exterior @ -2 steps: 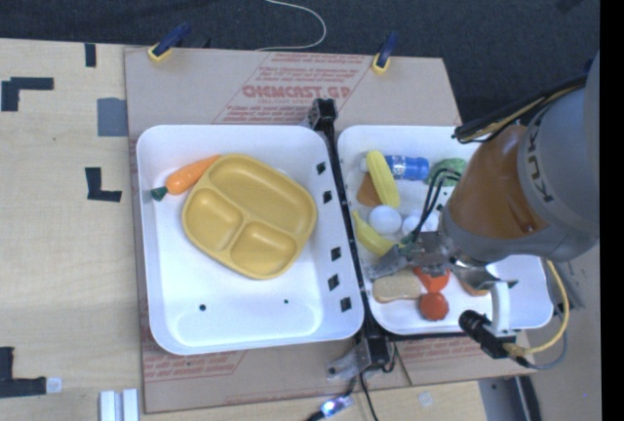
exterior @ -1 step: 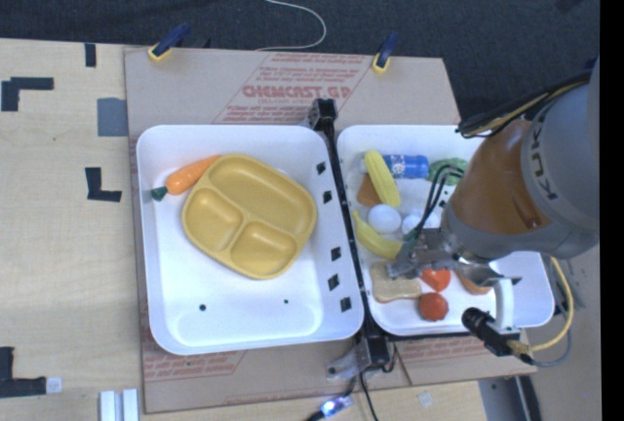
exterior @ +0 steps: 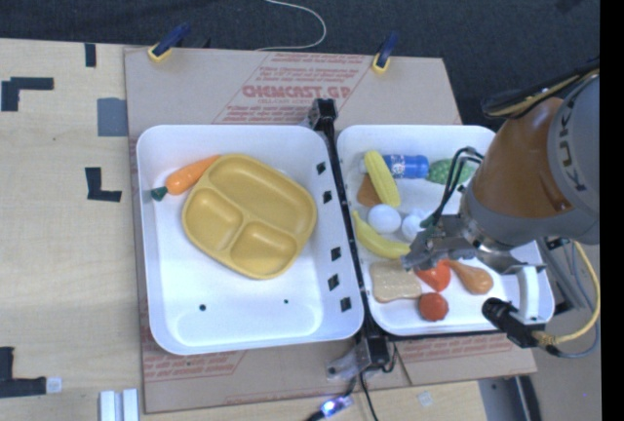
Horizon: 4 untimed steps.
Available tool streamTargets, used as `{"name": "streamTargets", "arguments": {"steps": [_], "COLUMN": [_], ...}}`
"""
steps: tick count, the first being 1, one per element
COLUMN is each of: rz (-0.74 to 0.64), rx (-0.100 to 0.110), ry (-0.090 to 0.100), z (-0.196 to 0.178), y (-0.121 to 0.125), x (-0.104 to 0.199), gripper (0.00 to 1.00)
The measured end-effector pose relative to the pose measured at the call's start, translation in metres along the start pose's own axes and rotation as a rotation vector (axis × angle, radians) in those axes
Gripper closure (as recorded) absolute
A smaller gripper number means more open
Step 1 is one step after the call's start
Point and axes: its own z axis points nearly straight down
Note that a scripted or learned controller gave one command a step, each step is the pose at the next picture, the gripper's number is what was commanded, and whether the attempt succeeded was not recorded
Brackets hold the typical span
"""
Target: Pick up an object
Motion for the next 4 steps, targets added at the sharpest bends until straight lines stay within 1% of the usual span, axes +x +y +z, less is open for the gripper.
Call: {"name": "streamTargets", "arguments": {"steps": [1, 2, 3, 4], "rz": [-0.001, -0.001, -0.004, -0.002], "rx": [-0.003, 0.002, -0.001, 0.001], "ry": [-0.001, 0.000, 0.000, 0.000], "z": [-0.062, -0.064, -0.062, -0.054], "y": [0.000, 0.000, 0.055, 0.105], "x": [-0.004, -0.003, 0.013, 0.018], "gripper": [1.00, 1.00, 1.00, 1.00]}}
